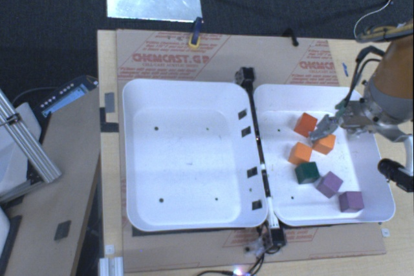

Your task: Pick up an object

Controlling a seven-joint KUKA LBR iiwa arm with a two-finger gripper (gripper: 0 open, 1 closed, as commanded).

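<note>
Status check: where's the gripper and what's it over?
Gripper low in right bin, among the orange blocks. Nothing visibly held. Green block and purple blocks close by.

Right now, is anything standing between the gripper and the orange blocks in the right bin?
Nothing visible does. The gripper is already low in the right bin, its tip among the three orange blocks, beside the right-hand one. The green block and two purple blocks lie nearer the camera, aside.
</note>
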